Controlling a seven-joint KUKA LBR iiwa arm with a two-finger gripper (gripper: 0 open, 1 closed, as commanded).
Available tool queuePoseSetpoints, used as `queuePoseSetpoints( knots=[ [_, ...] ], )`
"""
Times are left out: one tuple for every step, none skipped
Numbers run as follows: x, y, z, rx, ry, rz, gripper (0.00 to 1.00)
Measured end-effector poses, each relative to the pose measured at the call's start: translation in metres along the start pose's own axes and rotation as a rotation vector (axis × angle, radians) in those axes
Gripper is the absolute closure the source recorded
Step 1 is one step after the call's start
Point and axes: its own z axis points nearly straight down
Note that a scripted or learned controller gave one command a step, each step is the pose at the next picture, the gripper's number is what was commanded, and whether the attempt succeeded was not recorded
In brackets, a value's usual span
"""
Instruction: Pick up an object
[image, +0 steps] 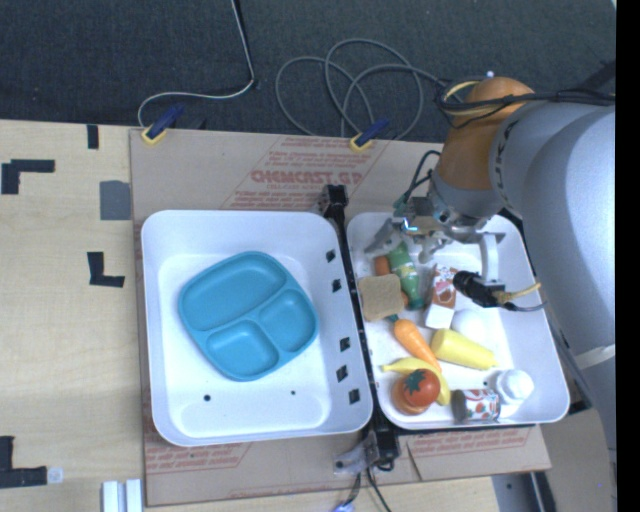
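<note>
The right bin (548, 352) holds several toy foods. Among them are a tan bread slice (380, 296), a green piece (410, 282), a carrot (415, 341), a yellow piece (463, 350) and a red tomato (419, 390). My gripper (408, 243) hangs over the far end of this bin, just above the green piece and a small orange piece (382, 265). Its fingers look spread, and I see nothing held between them. The wrist with its orange band (470, 165) hides the bin's far right corner.
The left bin (170, 400) holds a blue divided plate (250, 315). A red-and-white can (444, 285), a white block (440, 316), a white bottle (512, 385) and a small patterned can (477, 405) also lie in the right bin. Cables loop behind the bins.
</note>
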Motion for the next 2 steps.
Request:
queuePoseSetpoints(
  knots=[
    [0.0036, 0.0108, 0.0322, -0.003, -0.003, 0.0, 0.0],
    [0.0041, 0.0114, 0.0247, -0.005, -0.004, -0.002, 1.0]
  ],
)
